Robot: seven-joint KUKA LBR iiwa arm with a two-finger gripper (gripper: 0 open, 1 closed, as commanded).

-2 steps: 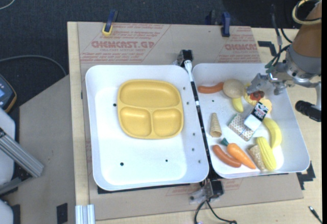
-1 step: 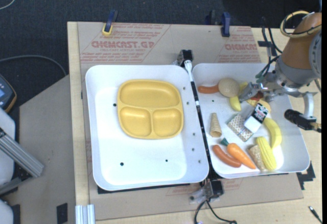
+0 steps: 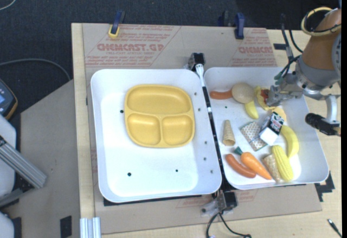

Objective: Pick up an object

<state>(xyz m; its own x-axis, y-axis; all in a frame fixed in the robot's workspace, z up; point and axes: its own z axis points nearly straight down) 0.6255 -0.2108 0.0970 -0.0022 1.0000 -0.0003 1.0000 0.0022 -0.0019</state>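
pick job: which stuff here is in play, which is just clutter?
In play:
- pincer
- toy food in the right bin: carrot, corn cob, banana, ice cream cone

Lying about:
- yellow divided plate in the left bin
- clamps on the bench's far edge

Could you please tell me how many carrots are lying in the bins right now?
1. The carrot lies near the front edge of the right bin, between a sausage and the corn cob. The arm may hide others.
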